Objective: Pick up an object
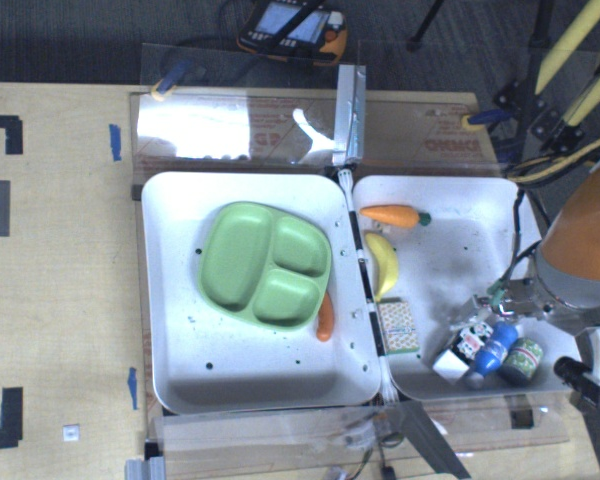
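A: Two white bins sit side by side on the bench. The left bin (170, 298) holds a green divided plate (265, 263) with a small orange carrot (325, 320) lying against its lower right edge. The right bin (450, 208) holds the rest of the clutter.

B: And the arm?

A: The arm (580, 243), grey with its orange band, reaches in from the right over the right bin's near corner. The gripper (500, 303) hangs just above a tight cluster there; whether its fingers are open or shut cannot be told, and nothing is visibly in its hold.

B: So which step is this?

A: By the look of it, the approach, with the grasp not yet made. The likeliest target is the blue bottle (492, 350), touching a small white carton (458, 353) on one side and a dark green can (522, 360) on the other.

B: What does the next move call for?

A: Coming down on one item alone. The neighbours crowd it, and the bin wall is close.

B: Anything else in that bin?

A: A larger carrot (390, 216) near the far wall, a banana (383, 261) below it, and a patterned sponge (398, 326) along the divider, all well apart from the gripper
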{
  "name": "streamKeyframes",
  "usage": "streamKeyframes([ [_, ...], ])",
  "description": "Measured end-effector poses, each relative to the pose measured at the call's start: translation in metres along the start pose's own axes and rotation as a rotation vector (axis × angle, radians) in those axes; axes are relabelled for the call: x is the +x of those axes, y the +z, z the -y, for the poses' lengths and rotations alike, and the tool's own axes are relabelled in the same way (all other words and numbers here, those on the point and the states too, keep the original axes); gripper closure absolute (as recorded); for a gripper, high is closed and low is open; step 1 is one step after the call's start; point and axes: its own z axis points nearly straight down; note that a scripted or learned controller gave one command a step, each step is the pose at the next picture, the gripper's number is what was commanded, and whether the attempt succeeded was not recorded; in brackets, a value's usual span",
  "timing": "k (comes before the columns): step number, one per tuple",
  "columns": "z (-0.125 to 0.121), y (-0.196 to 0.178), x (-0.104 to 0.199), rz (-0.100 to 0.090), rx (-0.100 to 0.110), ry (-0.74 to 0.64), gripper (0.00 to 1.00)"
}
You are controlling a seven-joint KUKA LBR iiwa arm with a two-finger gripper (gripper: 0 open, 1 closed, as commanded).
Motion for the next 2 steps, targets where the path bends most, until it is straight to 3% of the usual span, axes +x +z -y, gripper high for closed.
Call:
streamKeyframes([
  [1,-0.001,-0.01,0.0,0.001,-0.005,0.002,1.0],
  [2,-0.063,-0.079,0.002,0.0,0.001,0.088,1.0],
])
